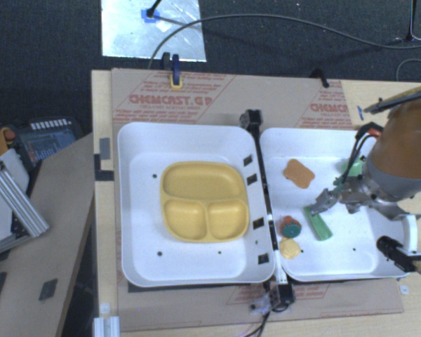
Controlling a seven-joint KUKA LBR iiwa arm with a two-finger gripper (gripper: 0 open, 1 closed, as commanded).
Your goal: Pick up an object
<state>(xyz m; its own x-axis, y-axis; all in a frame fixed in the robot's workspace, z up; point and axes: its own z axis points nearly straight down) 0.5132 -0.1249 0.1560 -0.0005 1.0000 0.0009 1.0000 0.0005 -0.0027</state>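
Note:
In the right bin (351, 262) lie an orange piece (298, 173), a green stick (320, 225), a small round red and teal thing (290, 226) and a small yellow disc (289, 248). My gripper (325, 201) reaches in from the right and hangs low over the bin, just above the upper end of the green stick. Whether it touches the stick I cannot tell. Another green thing (352, 167) peeks out behind the wrist, mostly hidden by the arm.
The left bin (137, 188) holds a yellow divided tray (203, 201). A black clamp strip (261, 188) runs along the divide between the two bins. The grey and orange arm (407, 153) covers the right bin's right side.

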